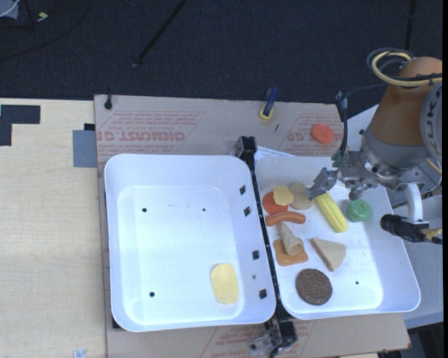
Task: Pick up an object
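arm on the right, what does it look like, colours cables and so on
The arm has a broad orange band over a grey metallic wrist section. A looped yellow cable sits at its top, and thin dark cables run down its side. The end effector is grey metal with dark fittings.

Grey arm (pixel 403 148) with a broad orange band, a looped yellow cable (pixel 388 60) on top.

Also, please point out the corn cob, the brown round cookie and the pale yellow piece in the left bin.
corn cob (pixel 331 211), camera view, mid-length
brown round cookie (pixel 313 286), camera view, centre
pale yellow piece (pixel 225 283), camera view, middle
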